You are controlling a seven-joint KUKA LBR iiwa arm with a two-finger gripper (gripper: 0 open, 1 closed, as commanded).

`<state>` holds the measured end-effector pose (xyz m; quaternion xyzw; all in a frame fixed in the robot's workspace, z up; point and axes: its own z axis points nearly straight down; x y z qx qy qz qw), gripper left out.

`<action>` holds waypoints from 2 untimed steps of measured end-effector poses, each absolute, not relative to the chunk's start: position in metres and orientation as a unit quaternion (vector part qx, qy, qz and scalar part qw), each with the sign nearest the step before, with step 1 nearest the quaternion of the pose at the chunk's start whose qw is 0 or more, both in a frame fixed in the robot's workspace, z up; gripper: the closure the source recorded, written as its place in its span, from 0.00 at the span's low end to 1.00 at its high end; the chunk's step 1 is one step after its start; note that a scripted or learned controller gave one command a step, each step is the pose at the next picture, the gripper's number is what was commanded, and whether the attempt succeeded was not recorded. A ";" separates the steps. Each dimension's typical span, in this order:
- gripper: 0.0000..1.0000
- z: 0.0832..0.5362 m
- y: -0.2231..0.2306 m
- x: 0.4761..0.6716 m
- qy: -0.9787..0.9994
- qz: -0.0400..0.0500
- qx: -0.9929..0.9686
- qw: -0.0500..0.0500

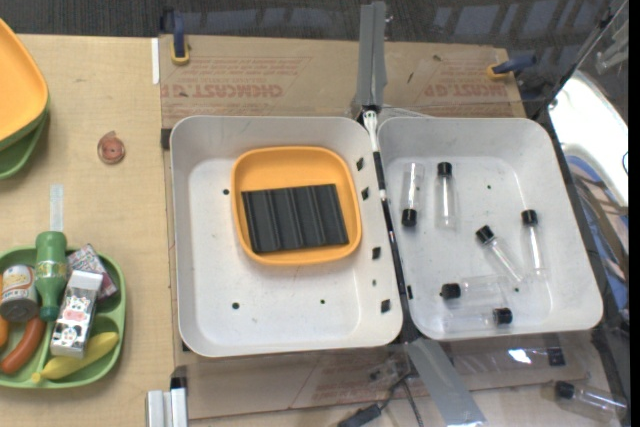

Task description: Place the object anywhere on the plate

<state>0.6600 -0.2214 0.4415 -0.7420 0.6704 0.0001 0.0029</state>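
An orange plate (296, 205) bearing a dark ridged pad is sitting in the left bin (200, 315); six clear black-capped vials (497, 252) are lying scattered across the right bin (570, 305).

A green compartment tray (112, 340) holds toy food: a green bottle (50, 271), a can (16, 285), a banana (75, 362). Beyond it a small pink disc (111, 148) lies on the wooden bench (100, 205), near stacked orange and green bowls (18, 95). Clamps (178, 43) pin brown cardboard (260, 80).
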 end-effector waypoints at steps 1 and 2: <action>0.00 0.440 -0.216 0.640 0.528 0.002 -0.850 0.002; 0.00 0.440 -0.210 0.660 0.380 0.000 -0.925 0.002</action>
